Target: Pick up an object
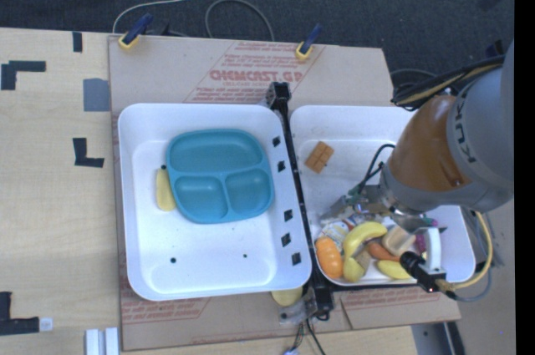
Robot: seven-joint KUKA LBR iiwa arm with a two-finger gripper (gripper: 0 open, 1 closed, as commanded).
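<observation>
My gripper (364, 210) hangs low over the right bin (351, 121), just above a pile of toy food in its front part. The pile holds a yellow banana (364, 234), an orange fruit (329, 256), a carrot-like red piece (384, 249) and another yellow piece (391, 268). A small tan block (318, 156) lies apart from the pile, toward the bin's back left. The grey wrist and orange band (433, 146) cover the right part of the bin and much of the gripper.
The left bin (138, 245) holds a blue divided plate (221, 175) with a yellow piece (165, 190) at its left edge. A black divider (288, 178) runs between the bins. Cables (468, 282) trail at the right bin's front right corner.
</observation>
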